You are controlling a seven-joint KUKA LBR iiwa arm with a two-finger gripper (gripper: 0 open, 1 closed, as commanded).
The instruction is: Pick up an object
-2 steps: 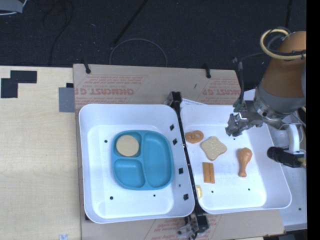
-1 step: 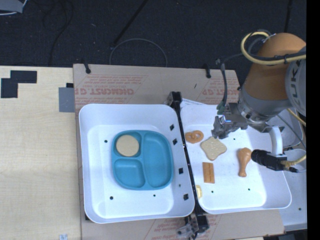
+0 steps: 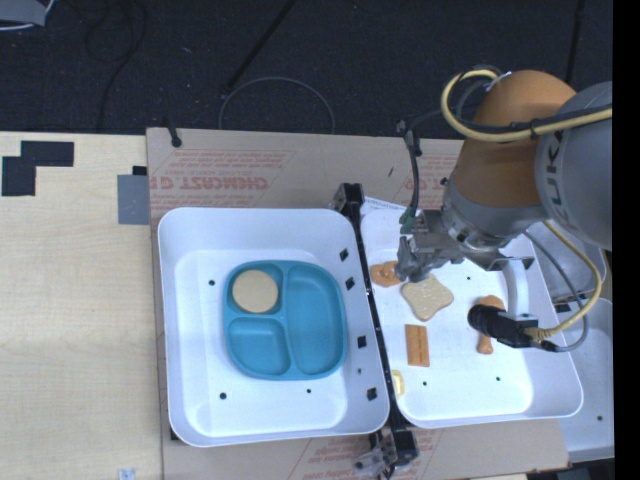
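Observation:
My gripper reaches down into the right bin, at its upper left part. Its tips sit just above a beige toast-shaped piece and right beside a small orange piece. Lower in the bin lies an orange-brown rectangular stick. Another orange piece lies further right, partly behind a black part of the arm. A small yellow item rests at the bin's lower left edge. I see nothing held between the fingers.
The left bin holds a blue divided tray with a round beige disc in its upper left compartment. A black divider separates the two bins. Cables hang near the arm on the right.

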